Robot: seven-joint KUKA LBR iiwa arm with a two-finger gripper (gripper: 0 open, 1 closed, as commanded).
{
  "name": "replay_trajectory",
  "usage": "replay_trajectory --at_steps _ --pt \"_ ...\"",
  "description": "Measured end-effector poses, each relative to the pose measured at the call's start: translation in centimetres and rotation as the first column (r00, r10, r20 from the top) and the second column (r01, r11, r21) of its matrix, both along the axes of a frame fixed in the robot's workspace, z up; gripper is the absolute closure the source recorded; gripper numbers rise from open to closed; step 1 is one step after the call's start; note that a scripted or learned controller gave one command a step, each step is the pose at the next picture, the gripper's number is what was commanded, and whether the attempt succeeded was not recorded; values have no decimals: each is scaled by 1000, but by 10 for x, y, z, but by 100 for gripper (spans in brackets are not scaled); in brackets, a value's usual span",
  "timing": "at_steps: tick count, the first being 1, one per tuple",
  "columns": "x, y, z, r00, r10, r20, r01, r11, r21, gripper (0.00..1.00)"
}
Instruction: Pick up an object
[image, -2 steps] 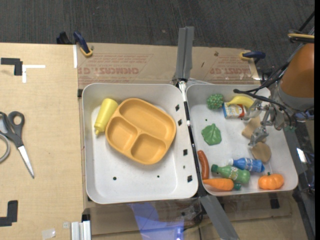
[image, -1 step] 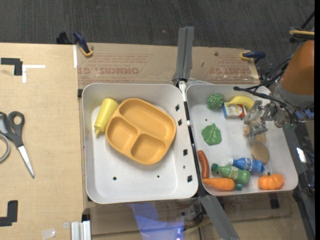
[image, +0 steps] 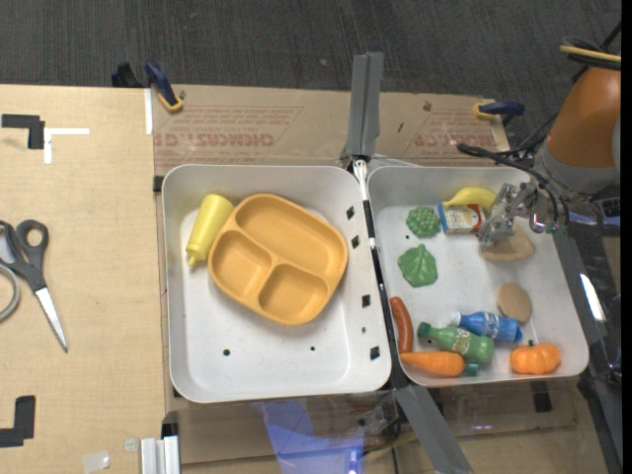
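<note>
Nearest, orange carrot lying crosswise along right bin front edge; farther back, gripper low over tan disc directly beneath its tips, fingers' opening impossible to judge, nothing visibly held.

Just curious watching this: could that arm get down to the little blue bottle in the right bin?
Probably yes. The blue bottle lies uncovered near the bin's front, though a green bottle touches it. The gripper is in the same bin.
</note>
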State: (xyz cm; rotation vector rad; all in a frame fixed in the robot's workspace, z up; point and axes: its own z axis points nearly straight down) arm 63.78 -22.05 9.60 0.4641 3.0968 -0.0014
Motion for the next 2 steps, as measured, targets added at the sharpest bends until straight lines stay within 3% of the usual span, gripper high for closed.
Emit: replay_trajectory --at_steps 1,2 --pt "-7 1 -2 999 0 -34 1 1000 11 0" --pt "10 78 -5 997 -72 -21 72 997 4 0"
